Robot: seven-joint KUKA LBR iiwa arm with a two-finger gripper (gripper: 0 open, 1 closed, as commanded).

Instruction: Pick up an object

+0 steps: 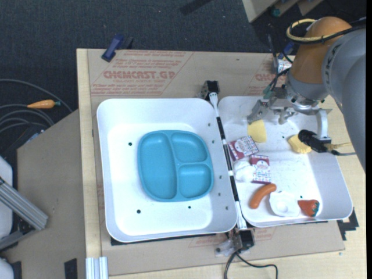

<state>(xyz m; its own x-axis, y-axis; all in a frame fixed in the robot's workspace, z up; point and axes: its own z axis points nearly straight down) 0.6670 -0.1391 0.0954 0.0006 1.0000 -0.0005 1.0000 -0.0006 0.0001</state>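
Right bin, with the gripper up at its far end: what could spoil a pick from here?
1. The gripper hangs beside the pale yellow piece, near the far wall of the right bin; a descent may nudge the piece or hit the wall.
2. The sausage, white cup and red pepper crowd the near corner, so a grasp there may catch two.

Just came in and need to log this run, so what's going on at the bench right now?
A grey robot arm reaches in from the right, with its gripper low over the far end of the right bin. The gripper sits just above a pale yellow piece, and nothing visibly sits between its fingers. Small food toys lie in that bin, among them a sausage and a red pepper. The left bin holds a blue divided tray.
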